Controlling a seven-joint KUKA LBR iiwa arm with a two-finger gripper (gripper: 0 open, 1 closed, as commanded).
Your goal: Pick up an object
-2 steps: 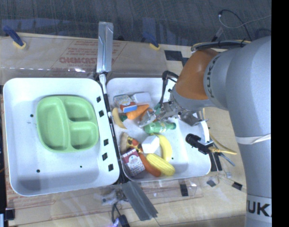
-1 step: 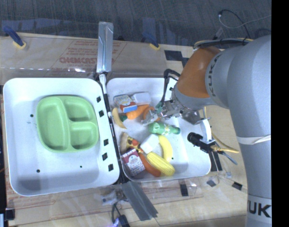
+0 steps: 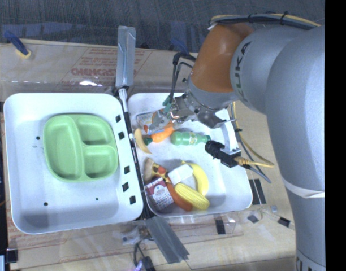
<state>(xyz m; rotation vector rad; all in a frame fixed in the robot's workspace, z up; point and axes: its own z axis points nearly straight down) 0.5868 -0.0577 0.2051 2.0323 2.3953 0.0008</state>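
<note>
Beneath everything you have a wooden bench with dark carpet behind it, and two shallow white bins sitting side by side on it. Your arm, grey with its orange band, is the biggest thing before you, reaching in from the right over the right bin. Its gripper sits low in the far part of that bin; you cannot tell from this angle whether its fingers are spread or pressed together, and nothing is plainly seen between them.

Well off to the gripper's left lies the left bin, which holds a green divided tray, lying flat.

Everything you might pick up is in the right bin, close to the gripper. Toward the near wall, on the camera's side of the gripper, lie a yellow banana and an ear of corn, with a dark red packet just beside them. Just beside the gripper, a little nearer the camera, lies a green bottle on its side. An orange carrot lies right under the gripper, between it and the bottle. A small yellow piece rests against the bin's left wall, beside the carrot.
</note>
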